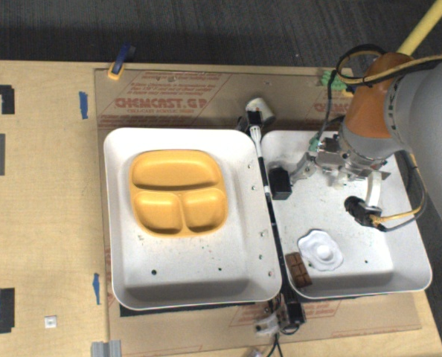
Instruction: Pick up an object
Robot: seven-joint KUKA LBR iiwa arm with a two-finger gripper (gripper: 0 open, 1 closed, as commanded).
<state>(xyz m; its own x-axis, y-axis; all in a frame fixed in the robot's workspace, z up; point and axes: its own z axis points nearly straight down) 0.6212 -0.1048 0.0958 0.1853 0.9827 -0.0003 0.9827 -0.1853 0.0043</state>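
Lying near the front of the right bin [407,274], white lid-like object [321,249] awaiting pickup, with end effector [340,162] hovering over the bin's rear in the approach step, state impossible to tell, next needing travel forward and descent.

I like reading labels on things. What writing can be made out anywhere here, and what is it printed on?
"CHEMCAST GP": large red letters on the brown sheet under the white bins; the last letters are uncertain.
Smaller red lines above and below it: too blurred to read.
Red print on the sheet's front edge: too small to read.
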